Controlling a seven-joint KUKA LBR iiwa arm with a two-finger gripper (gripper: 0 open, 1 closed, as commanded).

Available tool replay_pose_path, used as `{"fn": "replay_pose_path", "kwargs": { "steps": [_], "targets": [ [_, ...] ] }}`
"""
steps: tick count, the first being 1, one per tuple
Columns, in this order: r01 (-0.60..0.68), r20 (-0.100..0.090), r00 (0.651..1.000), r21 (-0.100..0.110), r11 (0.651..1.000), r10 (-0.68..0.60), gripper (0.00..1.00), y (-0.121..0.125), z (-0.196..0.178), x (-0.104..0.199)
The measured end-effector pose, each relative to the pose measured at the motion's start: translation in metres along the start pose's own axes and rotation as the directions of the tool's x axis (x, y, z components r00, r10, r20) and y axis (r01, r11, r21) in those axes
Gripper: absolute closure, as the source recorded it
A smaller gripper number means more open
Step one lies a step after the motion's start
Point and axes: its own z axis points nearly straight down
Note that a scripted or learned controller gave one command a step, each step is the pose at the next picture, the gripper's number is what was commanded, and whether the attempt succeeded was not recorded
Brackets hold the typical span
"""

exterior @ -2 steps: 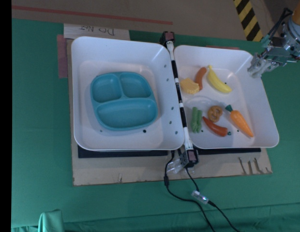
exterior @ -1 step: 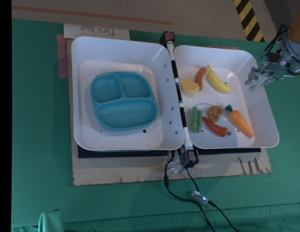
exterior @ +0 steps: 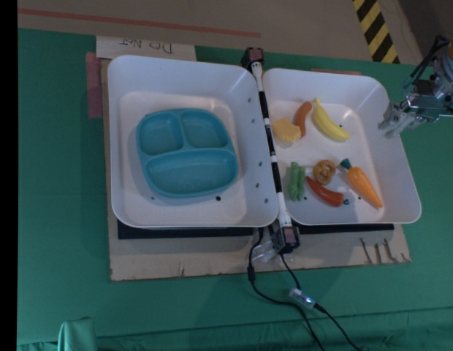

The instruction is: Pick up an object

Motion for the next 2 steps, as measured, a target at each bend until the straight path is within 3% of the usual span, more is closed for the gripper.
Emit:
{"fn": "replay_pose_path", "kwargs": {
  "steps": [1, 2],
  "targets": [
    [0.000, -0.002, 1.000, 0.004, 1.000, 0.000, 1.00, -0.065, 0.000, 0.000],
    [0.002, -0.001, 1.000, 0.001, 1.000, -0.002, 1.00, -0.067, -0.030, 0.059]
  ]
}}
